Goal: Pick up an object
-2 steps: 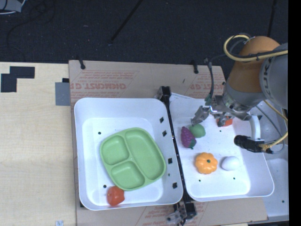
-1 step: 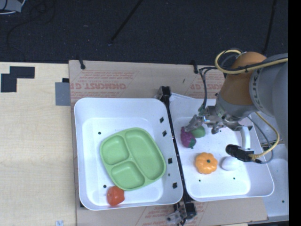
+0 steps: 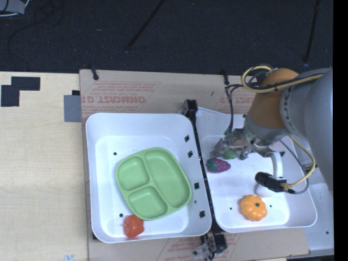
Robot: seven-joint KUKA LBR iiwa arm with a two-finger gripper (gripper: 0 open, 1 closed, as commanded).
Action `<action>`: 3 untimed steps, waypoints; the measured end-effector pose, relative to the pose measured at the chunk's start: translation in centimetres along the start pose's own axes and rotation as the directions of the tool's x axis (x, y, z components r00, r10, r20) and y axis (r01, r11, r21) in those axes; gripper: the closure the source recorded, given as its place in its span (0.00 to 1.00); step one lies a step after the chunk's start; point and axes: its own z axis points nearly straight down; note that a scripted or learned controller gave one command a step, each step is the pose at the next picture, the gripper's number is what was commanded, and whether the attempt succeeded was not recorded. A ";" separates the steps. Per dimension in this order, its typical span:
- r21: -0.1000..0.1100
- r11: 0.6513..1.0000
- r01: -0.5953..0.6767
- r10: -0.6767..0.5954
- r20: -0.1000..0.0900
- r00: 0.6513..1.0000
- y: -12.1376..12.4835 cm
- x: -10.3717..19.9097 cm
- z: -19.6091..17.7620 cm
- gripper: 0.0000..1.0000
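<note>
My gripper (image 3: 229, 148) hangs low in the right bin (image 3: 304, 216), near its far left part. Just below and left of it lies a small purple thing (image 3: 218, 166) with a bit of green on it, close to the gripper or touching it; I cannot tell which. An orange pumpkin-shaped thing (image 3: 253, 207) rests near the front of the same bin, well apart from the gripper.
The left bin (image 3: 103, 145) holds a green divided plate (image 3: 153, 182) and a small red thing (image 3: 133, 225) at its front. A black divider rail (image 3: 199, 162) runs between the bins. The grey arm with its orange band (image 3: 272, 99) comes in over the right bin's far right.
</note>
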 end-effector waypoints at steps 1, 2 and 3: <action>0.003 1.000 -0.004 0.004 -0.001 1.000 -0.1 -0.1 -1.0 1.00; -0.001 1.000 -0.002 0.002 0.000 1.000 -0.8 0.6 -6.1 1.00; -0.002 1.000 -0.003 0.003 0.001 1.000 -0.7 -0.3 -10.8 1.00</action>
